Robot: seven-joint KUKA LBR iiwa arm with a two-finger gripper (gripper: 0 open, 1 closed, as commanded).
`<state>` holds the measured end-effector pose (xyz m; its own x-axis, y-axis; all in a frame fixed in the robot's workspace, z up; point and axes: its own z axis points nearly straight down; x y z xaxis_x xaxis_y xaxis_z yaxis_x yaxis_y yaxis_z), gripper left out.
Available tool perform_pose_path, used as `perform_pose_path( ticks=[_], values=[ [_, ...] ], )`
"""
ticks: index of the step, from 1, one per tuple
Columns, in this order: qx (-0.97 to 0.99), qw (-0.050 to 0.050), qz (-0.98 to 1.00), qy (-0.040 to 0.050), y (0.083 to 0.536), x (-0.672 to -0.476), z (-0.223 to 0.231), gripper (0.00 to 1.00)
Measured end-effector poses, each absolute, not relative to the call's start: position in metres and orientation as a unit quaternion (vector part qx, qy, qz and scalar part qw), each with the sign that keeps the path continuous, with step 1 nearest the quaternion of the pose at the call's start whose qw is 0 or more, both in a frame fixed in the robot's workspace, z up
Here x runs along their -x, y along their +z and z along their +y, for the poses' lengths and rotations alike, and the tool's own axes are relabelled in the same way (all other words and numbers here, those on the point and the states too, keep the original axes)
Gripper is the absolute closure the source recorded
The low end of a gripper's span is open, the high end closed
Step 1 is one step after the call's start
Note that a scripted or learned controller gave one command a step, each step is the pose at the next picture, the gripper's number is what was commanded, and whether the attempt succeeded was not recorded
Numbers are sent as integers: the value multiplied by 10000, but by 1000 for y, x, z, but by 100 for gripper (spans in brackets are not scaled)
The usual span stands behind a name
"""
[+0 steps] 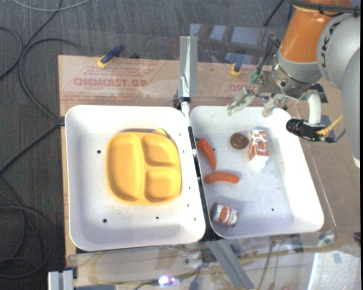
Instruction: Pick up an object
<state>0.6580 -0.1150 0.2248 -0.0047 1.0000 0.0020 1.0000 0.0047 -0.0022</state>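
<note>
The pincer (253,102) hangs spread and holding nothing over the right bin's (302,213) far rim; just below it lie a round brown disc (239,141), possibly a cookie, and a glossy carton (258,145).

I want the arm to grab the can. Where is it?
The can lies in the right bin, near its front left corner, just below the sausage.

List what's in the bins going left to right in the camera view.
yellow divided tray → orange carrot → hot dog → brown round piece → small carton. Small can left out: it overlaps the hot dog's span.
</note>
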Motion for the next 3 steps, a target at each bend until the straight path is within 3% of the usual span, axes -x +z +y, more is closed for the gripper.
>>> perform_pose_path(
  ticks=[1, 2, 3],
  values=[
    [6617, -169, -7495, -85, 120, -633, -163, 0],
    [6556, -216, -7547, -126, 110, -633, -177, 0],
    [6555, -321, -7543, -153, 127, -637, -180, 100]
  ],
)
